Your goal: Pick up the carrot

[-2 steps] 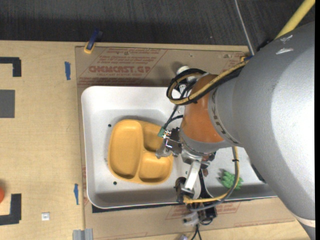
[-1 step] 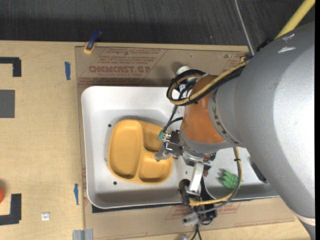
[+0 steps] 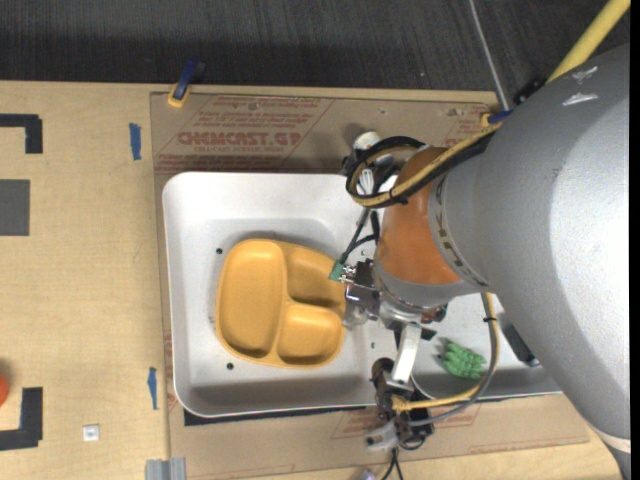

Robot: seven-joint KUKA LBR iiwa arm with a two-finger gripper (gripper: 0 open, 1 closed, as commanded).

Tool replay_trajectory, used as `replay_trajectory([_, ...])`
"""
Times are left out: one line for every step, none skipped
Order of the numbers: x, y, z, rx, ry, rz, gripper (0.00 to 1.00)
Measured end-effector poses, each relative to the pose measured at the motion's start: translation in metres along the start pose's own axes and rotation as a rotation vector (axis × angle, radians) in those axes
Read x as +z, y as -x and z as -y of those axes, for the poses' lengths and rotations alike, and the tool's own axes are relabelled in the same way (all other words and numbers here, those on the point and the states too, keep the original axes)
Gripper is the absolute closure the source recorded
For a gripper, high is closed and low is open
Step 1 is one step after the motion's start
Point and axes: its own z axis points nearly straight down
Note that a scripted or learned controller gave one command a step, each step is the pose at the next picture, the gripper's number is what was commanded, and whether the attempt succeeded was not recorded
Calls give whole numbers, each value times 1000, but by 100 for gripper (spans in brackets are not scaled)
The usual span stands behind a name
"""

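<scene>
The grey arm with its orange band [image 3: 410, 243] reaches in from the right and covers much of the bins. My gripper [image 3: 350, 290] hangs low at the right rim of a yellow divided dish [image 3: 275, 303], which lies in the white bin [image 3: 190, 268]. The wrist hides whatever is directly beneath it. A small orange-red thing [image 3: 3, 390] peeks in at the far left edge of the bench, outside the bins; too little of it shows to name it.
A small green knobbly object [image 3: 461, 358] lies in the bin to the right of the wrist. Cables [image 3: 400, 408] dangle over the bin's front edge. Blue tape marks [image 3: 135, 140] and a blue-yellow clip [image 3: 184, 81] sit on the cardboard around the bin.
</scene>
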Motion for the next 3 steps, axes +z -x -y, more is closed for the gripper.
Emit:
replay_trajectory([6,-9,-40,-116,-136,37,100])
replay_trajectory([-73,-24,-29,141,6,-20,100])
replay_trajectory([-163,8,-59,305,4,-21,100])
